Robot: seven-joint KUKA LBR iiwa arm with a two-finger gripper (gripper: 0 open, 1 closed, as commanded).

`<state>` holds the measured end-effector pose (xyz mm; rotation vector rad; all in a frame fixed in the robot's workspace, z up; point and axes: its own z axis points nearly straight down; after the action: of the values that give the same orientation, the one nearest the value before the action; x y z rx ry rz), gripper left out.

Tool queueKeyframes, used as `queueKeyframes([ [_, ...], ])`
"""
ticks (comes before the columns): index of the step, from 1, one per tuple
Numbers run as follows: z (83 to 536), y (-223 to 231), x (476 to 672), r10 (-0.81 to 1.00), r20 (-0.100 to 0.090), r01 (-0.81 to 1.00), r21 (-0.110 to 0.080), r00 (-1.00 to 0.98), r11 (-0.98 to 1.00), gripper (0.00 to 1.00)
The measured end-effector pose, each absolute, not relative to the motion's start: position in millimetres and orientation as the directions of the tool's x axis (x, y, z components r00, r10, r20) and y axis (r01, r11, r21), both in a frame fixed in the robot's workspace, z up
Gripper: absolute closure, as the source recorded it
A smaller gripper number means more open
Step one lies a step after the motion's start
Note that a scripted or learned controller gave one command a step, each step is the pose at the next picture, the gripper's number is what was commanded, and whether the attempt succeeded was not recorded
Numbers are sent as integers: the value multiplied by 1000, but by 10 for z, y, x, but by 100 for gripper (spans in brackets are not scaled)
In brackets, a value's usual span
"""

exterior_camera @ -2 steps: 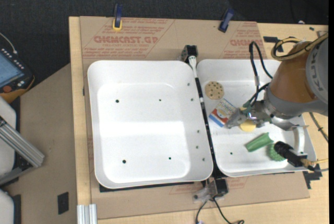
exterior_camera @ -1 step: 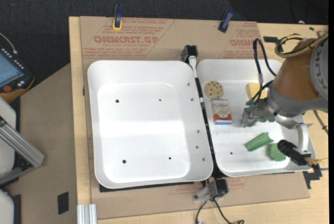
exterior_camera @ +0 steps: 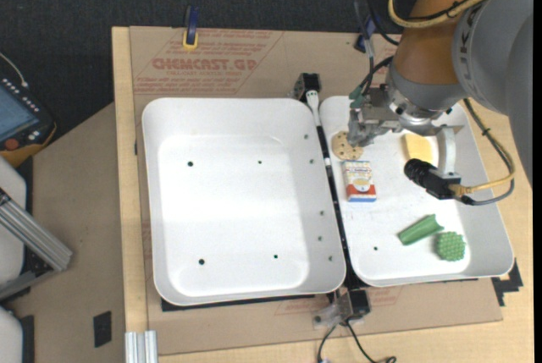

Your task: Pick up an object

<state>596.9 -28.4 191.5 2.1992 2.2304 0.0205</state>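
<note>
A small round tan disc (exterior_camera: pixel 342 145) lies in the right bin (exterior_camera: pixel 483 255) at its left wall, directly under the claw (exterior_camera: pixel 362 131); how the claw stands I cannot tell. So near that wall, the grasp may slip or snag. A small carton (exterior_camera: pixel 360 181) sits just beside the disc; a yellow block (exterior_camera: pixel 418 149), a green piece (exterior_camera: pixel 418 229) and a green studded ball (exterior_camera: pixel 450 245) lie farther off.
</note>
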Motion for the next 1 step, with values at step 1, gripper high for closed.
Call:
queueKeyframes([
  [1,2546,305,5651,1000,3,1000,8,-8,8,100],
])
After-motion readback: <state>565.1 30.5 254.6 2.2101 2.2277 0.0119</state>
